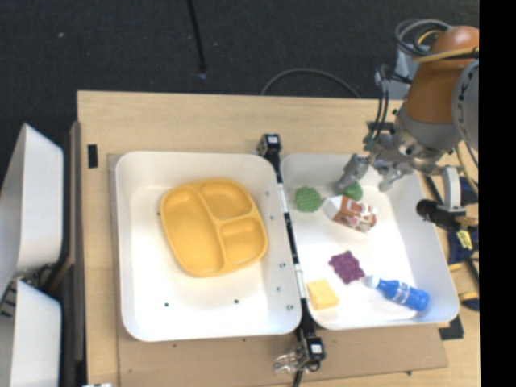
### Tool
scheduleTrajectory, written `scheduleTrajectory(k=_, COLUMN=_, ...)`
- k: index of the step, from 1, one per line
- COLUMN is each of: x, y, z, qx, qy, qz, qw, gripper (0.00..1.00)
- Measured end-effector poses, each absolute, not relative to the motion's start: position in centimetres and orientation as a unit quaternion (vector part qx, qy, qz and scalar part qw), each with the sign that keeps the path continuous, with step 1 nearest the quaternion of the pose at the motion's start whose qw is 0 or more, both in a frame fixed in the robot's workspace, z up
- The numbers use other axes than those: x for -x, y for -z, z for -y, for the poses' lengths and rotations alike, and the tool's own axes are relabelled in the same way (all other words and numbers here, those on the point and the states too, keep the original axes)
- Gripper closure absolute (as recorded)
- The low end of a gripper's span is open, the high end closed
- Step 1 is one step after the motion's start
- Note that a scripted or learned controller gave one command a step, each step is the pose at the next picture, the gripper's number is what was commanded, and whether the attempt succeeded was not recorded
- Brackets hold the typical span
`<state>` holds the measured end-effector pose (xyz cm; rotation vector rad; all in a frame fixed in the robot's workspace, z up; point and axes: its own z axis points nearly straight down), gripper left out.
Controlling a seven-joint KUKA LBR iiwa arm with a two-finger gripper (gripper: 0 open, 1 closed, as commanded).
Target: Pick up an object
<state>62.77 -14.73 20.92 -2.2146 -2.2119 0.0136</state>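
white plastic makes up both shallow bins on the wooden worktop (193, 119). the left bin (137, 297) carries a yellow divided tray (214, 226) lying flat near its middle. the right bin (419, 240) holds the loose things: a green bumpy ball (308, 199) at about ten o'clock from the bin's middle, a second small green piece (353, 190) at about twelve o'clock, a brown and white carton (355, 214) just below that piece, a purple cluster (347, 266) near the middle, a yellow block (322, 294) at about seven o'clock, and a blue bottle with a white cap (399, 293) lying on its side at about five o'clock. the jaws (369, 172) stand spread open at the bin's far edge, one finger just beside the small green piece, nothing between them. the grey arm with its orange band (439, 87) rises toward two o'clock.
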Motion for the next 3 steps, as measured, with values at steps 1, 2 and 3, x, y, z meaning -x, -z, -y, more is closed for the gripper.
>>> scheduleTrajectory(k=1, x=-63.0, y=-21.6, z=14.7, qx=0.706, qy=-0.0009, qz=0.708, qw=0.001, gripper=0.0)
scheduleTrajectory(k=2, x=-62.1, y=-16.6, z=14.6, qx=0.707, qy=-0.0028, qz=0.707, qw=0.003, gripper=0.0)
scheduleTrajectory(k=3, x=-62.4, y=-13.5, z=14.7, qx=0.707, qy=0.0032, qz=0.707, qw=-0.006, gripper=0.0)
